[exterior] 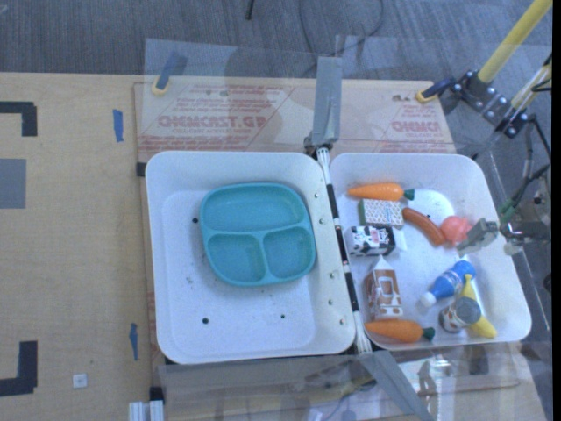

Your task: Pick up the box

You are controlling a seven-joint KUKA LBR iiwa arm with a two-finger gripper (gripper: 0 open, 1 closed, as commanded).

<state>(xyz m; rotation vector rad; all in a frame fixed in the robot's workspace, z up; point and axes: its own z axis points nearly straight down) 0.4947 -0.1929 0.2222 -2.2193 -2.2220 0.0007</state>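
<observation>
The gripper [480, 232] sits at the right edge of the right bin [501, 191], beside the pink item [456, 228]; its opening state cannot be determined and it holds nothing visible. The box [383, 212] lies upper left in that bin, touching a carrot [377, 191] (a patterned carton [372, 239] lies just below). Risk: a descent catches these neighbours instead of the box.

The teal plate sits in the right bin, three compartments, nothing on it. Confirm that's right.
Not quite. The teal plate sits in the left bin, not the right bin, as the camera view shows. The rest holds: it has three compartments and nothing on it.
</observation>
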